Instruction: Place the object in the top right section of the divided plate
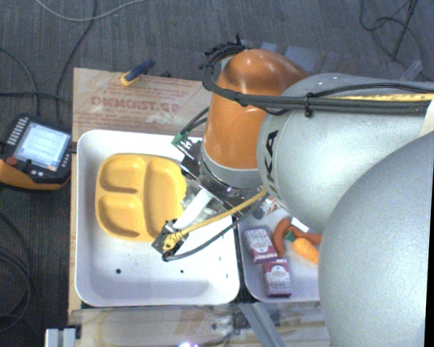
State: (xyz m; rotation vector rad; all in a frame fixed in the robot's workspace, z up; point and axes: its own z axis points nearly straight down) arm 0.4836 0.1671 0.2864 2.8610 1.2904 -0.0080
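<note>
A yellow divided plate (131,193) lies in the left white bin (123,273), in its upper half. It has two smaller sections on its left and a larger one on its right, and all that I can see of them is bare. My gripper (190,207) hangs low at the plate's right edge, under the orange wrist band (239,112). The wrist and a yellow cable with a black plug (170,239) hide most of it. I see no object held at the gripper.
The right bin (305,288) holds two red-and-pink packets (257,242) (277,276), a carrot (306,246) and a red-orange piece (281,235). The arm covers most of that bin. A teach pendant (31,154) lies off the bench at left.
</note>
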